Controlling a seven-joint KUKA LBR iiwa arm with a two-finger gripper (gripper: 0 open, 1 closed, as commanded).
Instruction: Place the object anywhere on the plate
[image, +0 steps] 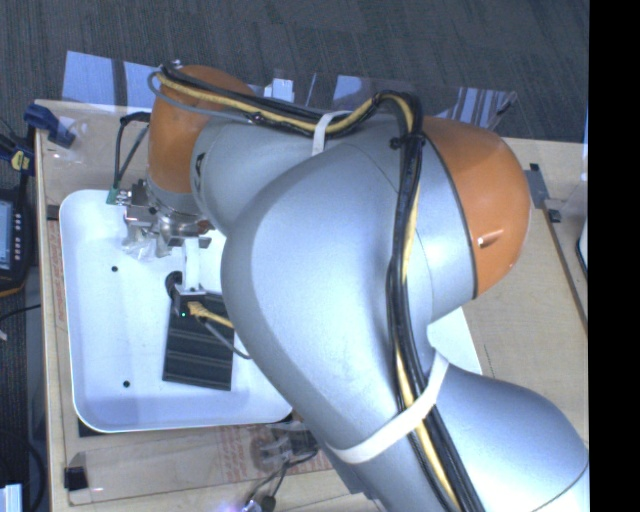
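My gripper (150, 228) hangs over the far left corner of the left white bin (100, 330), its metal end close above the bin floor. I cannot make out anything held in it. The big grey arm (340, 300) with its orange band (185, 130) reaches in from the right and covers the middle and right of the view. A dark ribbed block (198, 355) with a yellow cable and a small green light sits at the arm's edge, above the bin floor.
Two small dark dots (127, 383) mark the bin floor. A blue clamp (45, 120) sits on the wooden bench (180, 460) at the far left corner. A black device (10, 235) stands at the left edge.
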